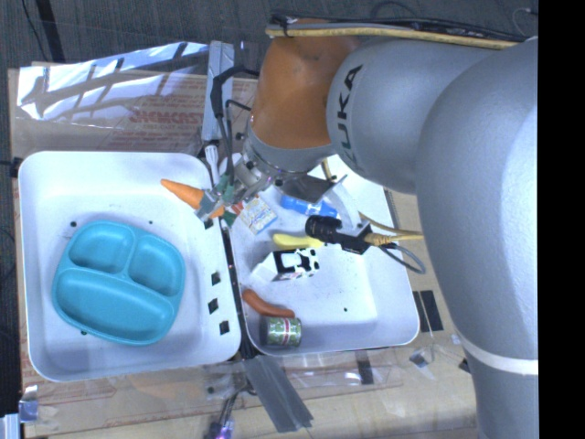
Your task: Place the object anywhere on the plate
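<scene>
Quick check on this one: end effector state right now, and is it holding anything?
End effector: closed on the orange carrot-shaped toy, held over the left white bin, short of the blue sectioned plastic plate.

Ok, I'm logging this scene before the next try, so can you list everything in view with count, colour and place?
plate: 1, light blue, three compartments, in the left bin
carrot: 1, orange, upper right of the left bin, at the gripper
left bin: 1, white
right bin: 1, white
can: 1, green, front of right bin
sausage-like piece: 1, reddish orange, beside the can
cow toy: 1, black and white, mid right bin
banana-like piece: 1, yellow, mid right bin
arm: 1, grey with orange band, from the right
gripper: 1, over the divide between the bins
</scene>
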Robot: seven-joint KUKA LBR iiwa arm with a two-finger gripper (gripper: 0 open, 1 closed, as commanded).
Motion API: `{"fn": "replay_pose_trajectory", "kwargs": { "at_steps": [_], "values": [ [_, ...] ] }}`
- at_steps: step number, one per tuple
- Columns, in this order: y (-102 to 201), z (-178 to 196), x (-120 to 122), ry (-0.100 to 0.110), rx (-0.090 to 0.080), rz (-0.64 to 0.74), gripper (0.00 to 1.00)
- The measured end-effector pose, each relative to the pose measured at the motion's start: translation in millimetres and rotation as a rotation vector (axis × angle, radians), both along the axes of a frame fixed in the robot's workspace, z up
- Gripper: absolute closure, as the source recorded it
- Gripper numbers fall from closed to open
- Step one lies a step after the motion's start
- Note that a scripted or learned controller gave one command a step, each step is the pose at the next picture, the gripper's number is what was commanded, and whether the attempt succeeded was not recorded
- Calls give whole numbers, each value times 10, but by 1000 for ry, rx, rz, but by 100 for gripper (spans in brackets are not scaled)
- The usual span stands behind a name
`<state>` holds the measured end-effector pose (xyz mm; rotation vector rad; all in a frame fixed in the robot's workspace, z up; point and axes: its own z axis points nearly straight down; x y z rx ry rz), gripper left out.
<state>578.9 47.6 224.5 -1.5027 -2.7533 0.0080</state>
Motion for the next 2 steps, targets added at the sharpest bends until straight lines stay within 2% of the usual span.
{"fn": "replay_pose_trajectory", "kwargs": {
  "at_steps": [1, 2],
  "values": [
    [743, -329, -460, 0, 0, 2, 100],
    [737, -327, -458, 0, 0, 0, 0]
  ]
}}
